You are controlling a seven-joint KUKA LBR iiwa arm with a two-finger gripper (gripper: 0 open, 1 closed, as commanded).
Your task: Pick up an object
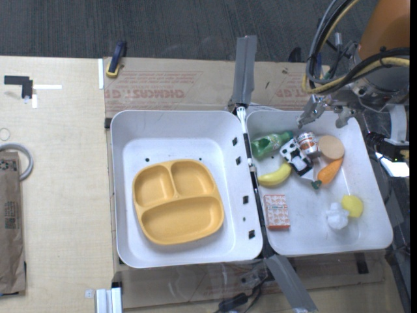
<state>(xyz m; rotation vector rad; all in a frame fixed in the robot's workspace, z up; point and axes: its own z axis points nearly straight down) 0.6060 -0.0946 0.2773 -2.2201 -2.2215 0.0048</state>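
in the left bin [124,175]: a yellow plate [178,201] with three parts, lying flat.
right bin [374,233]: green bottle [270,143], banana [275,175], red box [277,212], carrot [328,172], lemon [352,205] (toys to pick from).
claw [324,111]: above the bin's back edge, holding nothing; wide or narrow, i cannot tell.

The right white plastic bin [371,237] is crowded along its far half: a green bottle [270,143], yellow banana [275,175], black-and-white toy [297,157], tan round disc [331,148] and orange carrot [329,172] lie close together. Bare floor opens between the red carton [277,212] and the yellow lemon [352,205].
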